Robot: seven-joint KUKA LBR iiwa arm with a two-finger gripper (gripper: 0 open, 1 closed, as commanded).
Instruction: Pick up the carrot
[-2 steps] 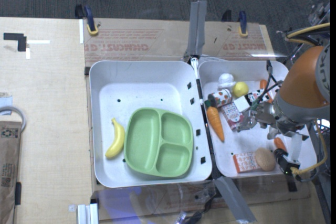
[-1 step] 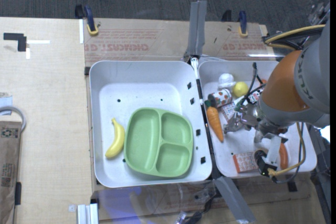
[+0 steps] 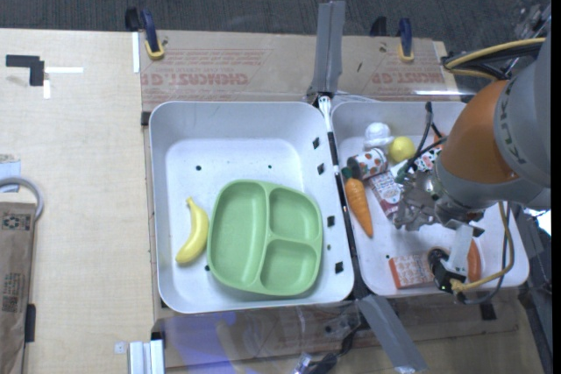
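Observation:
The carrot (image 3: 358, 206) is orange with a green tip and lies lengthwise along the left wall of the right bin (image 3: 517, 276). My gripper (image 3: 408, 210) hangs low over the middle of that bin, a short way right of the carrot and apart from it. Nothing shows between the gripper and the carrot except a red and white packet (image 3: 384, 187). The grey arm with its orange band (image 3: 478, 144) covers the right part of the bin.
The left bin (image 3: 175, 127) holds a green divided plate (image 3: 267, 236) and a banana (image 3: 194, 232). In the right bin lie a small jar (image 3: 368, 162), a white item (image 3: 378, 134), a yellow ball (image 3: 401, 149), an orange carton (image 3: 408, 271) and an orange object (image 3: 474, 262).

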